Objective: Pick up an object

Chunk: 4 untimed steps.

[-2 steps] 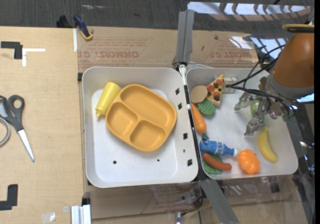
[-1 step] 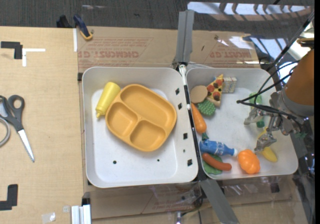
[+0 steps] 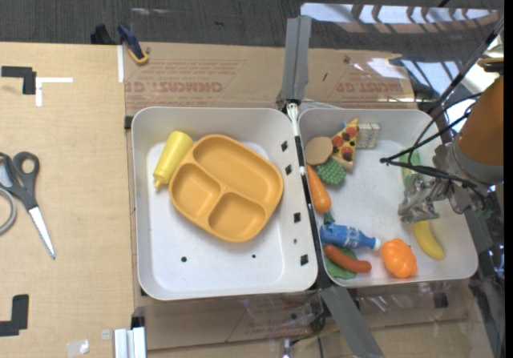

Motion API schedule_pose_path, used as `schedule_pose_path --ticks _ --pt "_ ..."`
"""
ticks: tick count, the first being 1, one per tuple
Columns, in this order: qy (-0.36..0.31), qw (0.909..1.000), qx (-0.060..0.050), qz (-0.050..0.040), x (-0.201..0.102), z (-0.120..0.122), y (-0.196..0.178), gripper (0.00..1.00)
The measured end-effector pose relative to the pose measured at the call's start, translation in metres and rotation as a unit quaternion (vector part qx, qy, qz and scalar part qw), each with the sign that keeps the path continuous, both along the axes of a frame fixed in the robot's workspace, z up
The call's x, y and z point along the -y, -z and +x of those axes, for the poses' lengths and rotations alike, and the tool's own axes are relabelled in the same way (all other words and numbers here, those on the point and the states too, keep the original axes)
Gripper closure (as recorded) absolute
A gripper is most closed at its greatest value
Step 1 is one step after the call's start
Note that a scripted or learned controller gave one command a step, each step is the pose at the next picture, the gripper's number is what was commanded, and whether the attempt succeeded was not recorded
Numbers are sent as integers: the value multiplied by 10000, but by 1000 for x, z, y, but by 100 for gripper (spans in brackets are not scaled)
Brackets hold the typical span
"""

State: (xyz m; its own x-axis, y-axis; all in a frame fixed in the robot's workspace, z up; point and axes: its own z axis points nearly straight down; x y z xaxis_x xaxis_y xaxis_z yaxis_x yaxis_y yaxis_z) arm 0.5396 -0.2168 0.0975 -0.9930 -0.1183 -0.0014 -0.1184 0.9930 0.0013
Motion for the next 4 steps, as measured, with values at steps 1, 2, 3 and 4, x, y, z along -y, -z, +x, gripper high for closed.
schedule_pose_path --ticks 1,2,3,4 --pt "0 10000 0 1 0 0 0 0" --pt "-7 10000 6 1 -1 1 -7 100" --pt "-7 10000 6 3 -1 1 -7 0" --pt "-13 10000 12 2 -1 3 -15 100"
